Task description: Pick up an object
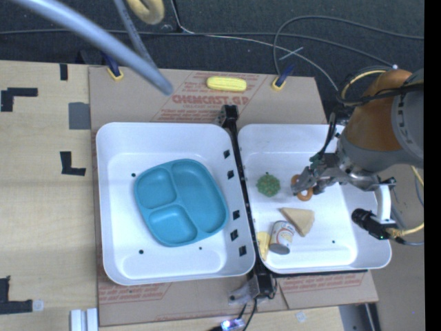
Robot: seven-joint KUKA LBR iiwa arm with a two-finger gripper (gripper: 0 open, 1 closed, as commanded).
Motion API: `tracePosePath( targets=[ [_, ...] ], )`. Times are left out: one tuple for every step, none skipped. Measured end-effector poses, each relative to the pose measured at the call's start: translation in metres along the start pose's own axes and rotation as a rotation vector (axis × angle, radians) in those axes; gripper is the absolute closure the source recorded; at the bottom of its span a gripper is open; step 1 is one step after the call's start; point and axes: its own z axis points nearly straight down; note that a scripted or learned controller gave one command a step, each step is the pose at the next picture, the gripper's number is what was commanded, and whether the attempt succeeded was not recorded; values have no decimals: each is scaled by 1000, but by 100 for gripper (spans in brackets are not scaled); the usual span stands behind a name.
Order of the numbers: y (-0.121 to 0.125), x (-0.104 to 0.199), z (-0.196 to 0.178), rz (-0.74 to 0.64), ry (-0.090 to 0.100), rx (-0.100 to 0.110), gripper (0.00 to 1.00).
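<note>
My gripper (309, 180) is down in the right bin (344, 257), near its middle, with the grey arm and orange band (375, 119) reaching in from the right. A small orange-brown piece (303, 194) lies right at the gripper's tip, partly hidden by it. To its left sits a green lumpy ball (268, 184). A tan wedge (299, 219) lies just below the gripper. A small tin can (280, 235) lies on its side by the bin's lower left, beside a yellow scrap (262, 243).
The left bin (117, 254) holds a blue divided plate (180, 201). A yellow corn-like object (226, 84) lies on the cardboard behind the bins. Cables loop behind the right bin, and a grey pole (83, 23) crosses the top left.
</note>
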Motion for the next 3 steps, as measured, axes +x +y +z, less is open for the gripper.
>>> tracePosePath(
  targets=[
    [10, 4, -57, -1, 0, -1, 100],
    [10, 4, -54, 0, 1, 5, 100],
    [25, 56, -48, -5, 2, 6, 100]
  ],
)
